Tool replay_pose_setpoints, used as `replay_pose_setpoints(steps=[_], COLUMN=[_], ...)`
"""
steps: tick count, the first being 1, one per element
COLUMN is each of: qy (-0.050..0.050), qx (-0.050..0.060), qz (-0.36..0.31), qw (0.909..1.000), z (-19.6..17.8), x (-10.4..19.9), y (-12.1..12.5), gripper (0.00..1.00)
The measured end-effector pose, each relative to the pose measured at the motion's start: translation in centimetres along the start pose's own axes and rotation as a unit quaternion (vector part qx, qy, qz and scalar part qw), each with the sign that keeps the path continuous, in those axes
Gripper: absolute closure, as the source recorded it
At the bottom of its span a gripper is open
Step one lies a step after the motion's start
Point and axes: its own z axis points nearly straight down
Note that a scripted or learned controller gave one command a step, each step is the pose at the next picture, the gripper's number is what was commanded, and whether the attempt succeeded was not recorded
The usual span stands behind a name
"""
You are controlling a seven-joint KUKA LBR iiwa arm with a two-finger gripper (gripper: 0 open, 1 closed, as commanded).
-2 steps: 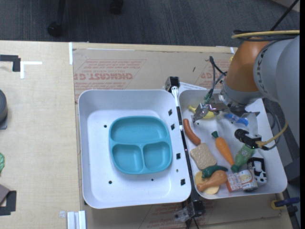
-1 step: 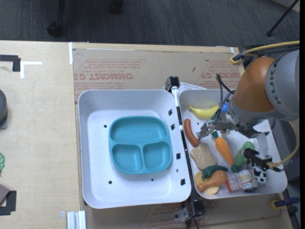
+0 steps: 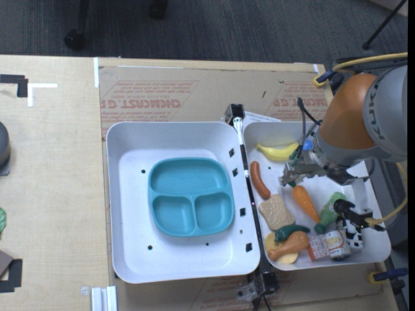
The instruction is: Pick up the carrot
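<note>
The long orange toy carrot (image 3: pixel 305 201) lies in my right white bin (image 3: pixel 376 251), tilted, between the slice of brown bread (image 3: pixel 277 212) and the green toy (image 3: pixel 332 207). My jaws (image 3: pixel 297 175) sit just above its top end, and I cannot tell if they are wide or narrow. A yellow banana (image 3: pixel 277 151) and a red sausage (image 3: pixel 260 179) lie near. The blue plastic tray (image 3: pixel 190 196) rests in the left bin (image 3: pixel 130 238).

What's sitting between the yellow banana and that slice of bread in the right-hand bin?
In the camera view, a red sausage lies between the banana and the bread slice, on the bin's white floor near its left wall.
</note>
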Motion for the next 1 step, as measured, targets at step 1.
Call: replay_pose_setpoints(steps=[1], qy=[0.0], qx=[0.001], qz=[0.103], qw=[0.9947], z=[-8.99], x=[4.32], y=[-3.68], gripper=[1.0])
